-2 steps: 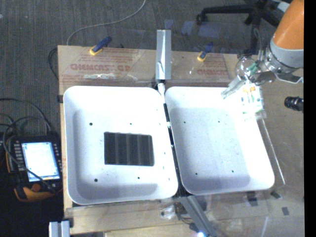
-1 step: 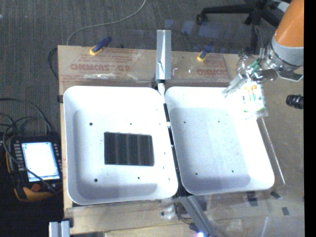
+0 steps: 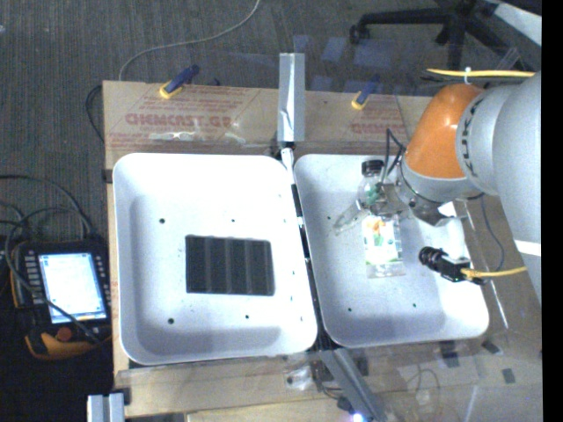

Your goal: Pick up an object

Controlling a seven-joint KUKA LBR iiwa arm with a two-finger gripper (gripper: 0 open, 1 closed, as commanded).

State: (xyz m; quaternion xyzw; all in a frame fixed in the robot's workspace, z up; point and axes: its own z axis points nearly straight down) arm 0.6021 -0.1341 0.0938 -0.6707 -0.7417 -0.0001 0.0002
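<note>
Claw (image 3: 376,192) over clear glossy packet (image 3: 383,246); smooth white right bin (image 3: 352,310).

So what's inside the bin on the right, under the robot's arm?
The right bin has a clear packet with an orange-and-green label lying flat, just below the gripper. The arm covers the bin's upper right corner, so that part stays hidden.

A brown counter (image 3: 202,121) with faint red lettering carries two shallow white bins side by side, their inner rims touching. The left bin (image 3: 141,236) holds a dark ribbed rectangular panel (image 3: 229,265) near its middle. The right bin (image 3: 352,306) holds a clear packet (image 3: 383,246) with a colourful label. Two yellow-and-blue clamps (image 3: 177,81) grip the counter's far edge, and a grey upright post (image 3: 291,95) stands between them.
</note>
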